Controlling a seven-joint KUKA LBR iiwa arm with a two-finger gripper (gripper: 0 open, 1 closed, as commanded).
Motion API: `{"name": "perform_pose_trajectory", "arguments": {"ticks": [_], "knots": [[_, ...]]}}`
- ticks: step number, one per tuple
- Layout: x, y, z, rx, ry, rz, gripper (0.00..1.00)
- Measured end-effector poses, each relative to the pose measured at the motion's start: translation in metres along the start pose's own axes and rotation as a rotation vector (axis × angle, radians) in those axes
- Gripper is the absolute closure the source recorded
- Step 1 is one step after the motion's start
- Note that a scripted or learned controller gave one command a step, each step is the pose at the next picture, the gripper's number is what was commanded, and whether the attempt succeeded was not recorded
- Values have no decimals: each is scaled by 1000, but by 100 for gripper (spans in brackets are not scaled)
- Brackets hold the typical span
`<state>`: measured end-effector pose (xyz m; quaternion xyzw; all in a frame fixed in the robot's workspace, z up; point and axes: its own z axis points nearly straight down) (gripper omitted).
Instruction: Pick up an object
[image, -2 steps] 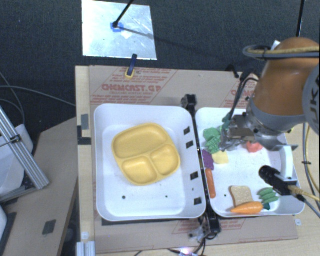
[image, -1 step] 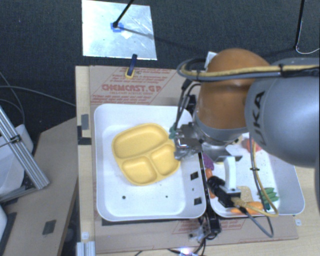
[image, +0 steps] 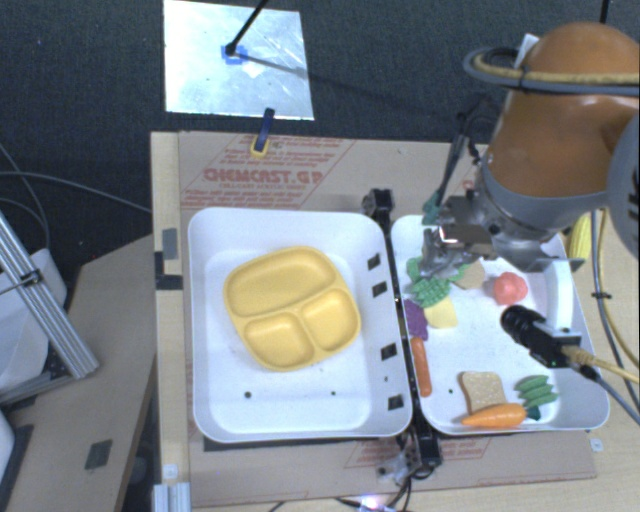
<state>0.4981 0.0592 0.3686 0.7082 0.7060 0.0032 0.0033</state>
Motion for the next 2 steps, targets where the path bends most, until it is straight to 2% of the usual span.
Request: {"name": "perform_pose_trajectory", "arguments": {"ticks": [1,2], "knots": [[-39,-11,-17,5,0,-2,100],[-103,-11,19,8,-2,2,100]]}}
